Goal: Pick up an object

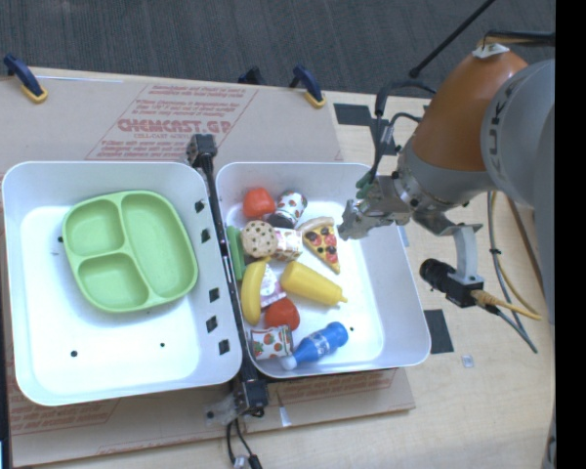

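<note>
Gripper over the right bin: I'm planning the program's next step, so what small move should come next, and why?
Probably a short move left and down toward the pizza slice. The gripper sits above the right bin near its right wall, just beside the slice, with nothing visible between its fingers, and the slice is the nearest toy.

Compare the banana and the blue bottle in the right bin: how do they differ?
Colour: the banana is yellow, the blue bottle is blue with a white end. Place: the banana lies along the bin's left wall, the bottle near the front edge. Pose: the banana runs front to back, the bottle slants crosswise. Both lie flat.
</note>
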Motion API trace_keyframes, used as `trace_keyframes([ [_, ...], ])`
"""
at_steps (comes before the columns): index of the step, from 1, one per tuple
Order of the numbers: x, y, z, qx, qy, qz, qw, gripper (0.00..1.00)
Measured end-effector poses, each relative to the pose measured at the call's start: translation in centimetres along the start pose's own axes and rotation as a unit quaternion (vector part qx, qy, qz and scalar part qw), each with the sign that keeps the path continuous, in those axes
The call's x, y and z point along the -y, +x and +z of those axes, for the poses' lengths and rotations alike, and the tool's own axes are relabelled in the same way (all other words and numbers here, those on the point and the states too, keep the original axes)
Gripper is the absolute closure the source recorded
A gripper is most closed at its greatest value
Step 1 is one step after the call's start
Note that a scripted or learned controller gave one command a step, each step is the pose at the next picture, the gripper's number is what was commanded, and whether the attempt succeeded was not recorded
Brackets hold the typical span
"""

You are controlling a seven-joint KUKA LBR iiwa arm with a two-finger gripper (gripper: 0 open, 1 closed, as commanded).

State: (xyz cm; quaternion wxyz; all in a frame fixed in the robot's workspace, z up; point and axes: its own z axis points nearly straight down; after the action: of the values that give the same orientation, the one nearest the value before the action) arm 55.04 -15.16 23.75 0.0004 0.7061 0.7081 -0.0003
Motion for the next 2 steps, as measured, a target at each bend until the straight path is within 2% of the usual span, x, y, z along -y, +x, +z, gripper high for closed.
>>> trace_keyframes([
  [1, -5.2, 0.7, 6.8, 0.0, 0.002, -0.002, 1.0, 1.0],
  [2, -0.5, 1.1, 2.5, -0.001, 0.001, 0.0, 1.0, 1.0],
])
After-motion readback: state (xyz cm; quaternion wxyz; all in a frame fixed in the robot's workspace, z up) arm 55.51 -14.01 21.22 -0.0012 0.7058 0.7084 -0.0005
